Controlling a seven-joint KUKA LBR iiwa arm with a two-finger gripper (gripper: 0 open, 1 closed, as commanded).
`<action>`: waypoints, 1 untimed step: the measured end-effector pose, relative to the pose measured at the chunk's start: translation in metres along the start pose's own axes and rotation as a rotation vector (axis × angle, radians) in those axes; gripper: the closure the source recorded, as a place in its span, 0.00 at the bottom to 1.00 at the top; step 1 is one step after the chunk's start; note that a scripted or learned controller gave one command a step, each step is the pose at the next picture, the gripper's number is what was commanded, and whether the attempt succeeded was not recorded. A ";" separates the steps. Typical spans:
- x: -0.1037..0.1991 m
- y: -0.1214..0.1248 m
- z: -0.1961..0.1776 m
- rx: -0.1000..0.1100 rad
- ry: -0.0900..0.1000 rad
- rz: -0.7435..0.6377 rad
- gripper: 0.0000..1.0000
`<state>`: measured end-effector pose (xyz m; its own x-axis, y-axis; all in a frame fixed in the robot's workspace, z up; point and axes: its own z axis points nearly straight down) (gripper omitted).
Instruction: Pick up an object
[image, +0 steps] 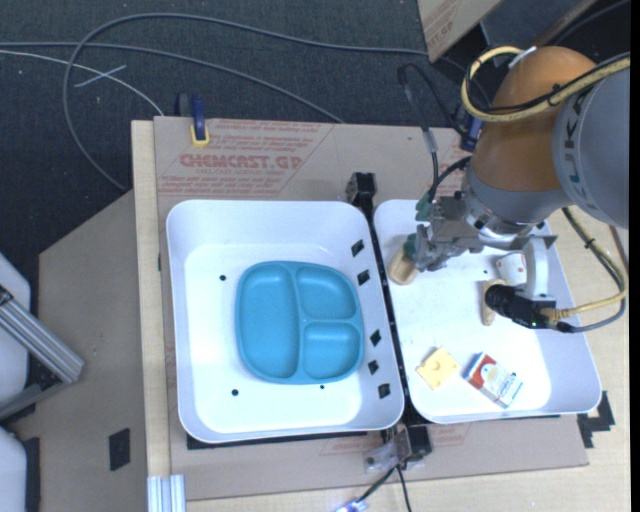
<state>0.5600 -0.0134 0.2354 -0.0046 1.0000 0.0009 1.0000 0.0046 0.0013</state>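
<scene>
The gripper (420, 252) is low inside the right bin (455, 315), and the grey arm (520, 130) with its orange band rises up and to the right of it in the view. From this angle I cannot tell if the gripper is open or closed, because its own body covers the tip, and nothing can be seen held in it.

A small tan object (402, 268) (rounded, pale beige) lies just beside the gripper, on its lower-left side as the camera sees it. It is so close that I cannot tell whether the two touch. It rests on the bin floor, not lifted.

Well below the gripper, toward the near edge of the view, lies a yellow piece (437, 368). A red and white packet (494, 379) lies below the gripper too, further to the right, near the yellow piece but apart from it.

To the left of the gripper is the left bin (190, 240). A blue plate (298, 322) with three compartments lies flat in it, well apart from the gripper.
</scene>
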 end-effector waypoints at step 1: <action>0.058 0.023 0.001 -0.001 0.001 -0.002 1.00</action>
<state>0.5827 0.0451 0.2344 -0.0061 1.0000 0.0018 1.0000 0.0061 0.0024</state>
